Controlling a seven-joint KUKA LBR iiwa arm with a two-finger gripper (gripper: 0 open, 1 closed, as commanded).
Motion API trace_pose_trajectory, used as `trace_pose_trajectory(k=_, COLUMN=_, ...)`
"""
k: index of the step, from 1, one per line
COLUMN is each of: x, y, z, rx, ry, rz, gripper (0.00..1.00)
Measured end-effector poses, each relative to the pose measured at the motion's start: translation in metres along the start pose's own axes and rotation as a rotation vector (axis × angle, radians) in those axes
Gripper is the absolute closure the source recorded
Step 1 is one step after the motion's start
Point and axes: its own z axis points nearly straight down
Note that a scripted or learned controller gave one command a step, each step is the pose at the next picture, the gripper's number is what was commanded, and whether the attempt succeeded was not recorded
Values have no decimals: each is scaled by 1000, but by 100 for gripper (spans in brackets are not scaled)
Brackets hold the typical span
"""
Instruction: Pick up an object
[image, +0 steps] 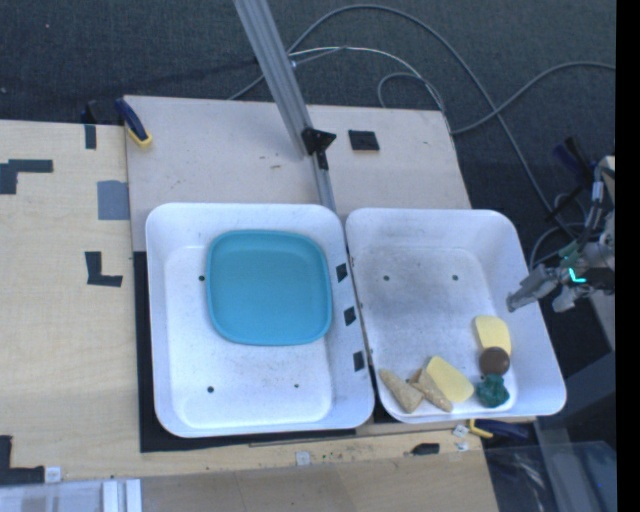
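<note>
now the hand (548, 287) is seen at the right edge of the right bin (430, 225), just outside its rim. it is too small and blurred for its state to be told, and nothing is seen held in it.

two white bins are set side by side on the bench (60, 230). a blue plate (268, 287) is laid flat in the left bin (170, 300).

the small things are all gathered in the near right corner of the right bin. a yellow block (492, 332) is found by the right wall. a brown ball (494, 361) is touching it just below. a green lump (491, 391) is tucked in the corner under the ball. a yellow wedge (446, 380) is placed to the left of these, and two tan sticks (412, 391) are laid beside it.

any of these could be picked. they are judged to be light, maybe soft like toy food. the yellow block looks easiest, since it is nearest the hand and has flat sides to be pinched. the ball could roll away if pushed. the green lump is pressed close to the wall, so it may be hard to reach.
</note>
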Motion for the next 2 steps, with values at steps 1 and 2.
trace_pose_trajectory(k=1, x=0, y=0, z=0, rx=0, ry=0, rz=0, gripper=0)
trace_pose_trajectory(k=2, x=-3, y=-2, z=43, rx=4, ry=1, rz=0, gripper=0)
